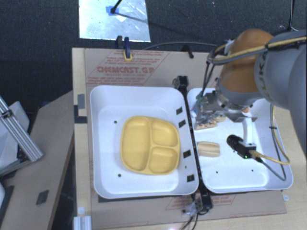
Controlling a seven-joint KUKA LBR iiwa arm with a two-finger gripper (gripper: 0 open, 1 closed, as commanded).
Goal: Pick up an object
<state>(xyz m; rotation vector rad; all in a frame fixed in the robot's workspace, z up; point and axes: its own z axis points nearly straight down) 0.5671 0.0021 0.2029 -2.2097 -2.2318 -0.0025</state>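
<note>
Right bin [268, 176], far-left corner: my gripper [207, 110] is down among small items I can't make out; whether its fingers are apart or together, I cannot tell. Near the bin's left wall: tan block [208, 149], free, a likely pick. Left bin [103, 128]: yellow divided plate [149, 144], centred. Risk, as I judge it: crowding against the corner wall could make a grasp slip or close on nothing.
</note>
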